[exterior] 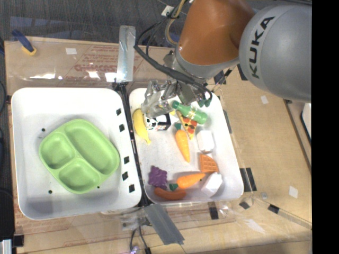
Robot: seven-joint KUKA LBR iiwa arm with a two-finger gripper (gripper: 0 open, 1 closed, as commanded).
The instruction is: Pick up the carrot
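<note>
An orange carrot (183, 144) lies lengthwise in the middle of the right bin (228, 147), its thin tip pointing toward the front. A second, shorter orange piece with a green end (189, 180) lies near the bin's front. My gripper (158, 102) hangs over the back left part of this bin, above the banana (140, 125) and a small black and white item (158, 123). It is behind and to the left of the long carrot, apart from it. Nothing visible hangs from it.
The right bin also holds a green bottle (190, 111), a white block (205, 141), a waffle (208, 164), purple grapes (157, 176) and a red piece (169, 193). A green divided plate (79, 155) lies in the left bin (32, 105).
</note>
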